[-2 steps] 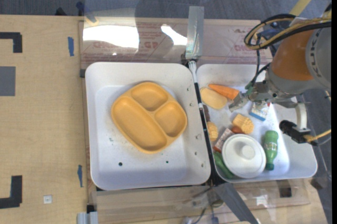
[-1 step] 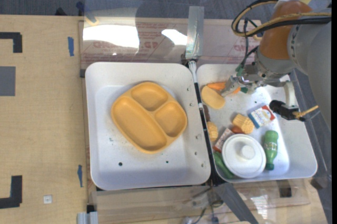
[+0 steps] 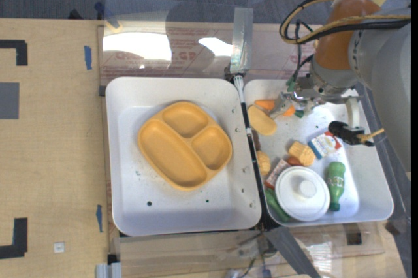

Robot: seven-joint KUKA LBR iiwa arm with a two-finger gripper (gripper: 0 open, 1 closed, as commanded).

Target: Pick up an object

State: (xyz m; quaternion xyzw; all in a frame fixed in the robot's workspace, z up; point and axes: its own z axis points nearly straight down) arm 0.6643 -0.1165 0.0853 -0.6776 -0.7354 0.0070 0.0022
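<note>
The pincer (image 3: pixel 292 98) hung low in the right bin (image 3: pixel 375 195), just beside an orange carrot-like piece (image 3: pixel 265 104) lying on the bin floor, though whether it gripped anything I could not tell.

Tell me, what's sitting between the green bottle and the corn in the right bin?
In the camera view, a white round lid sits between the green bottle and the corn, low in the right bin.
</note>
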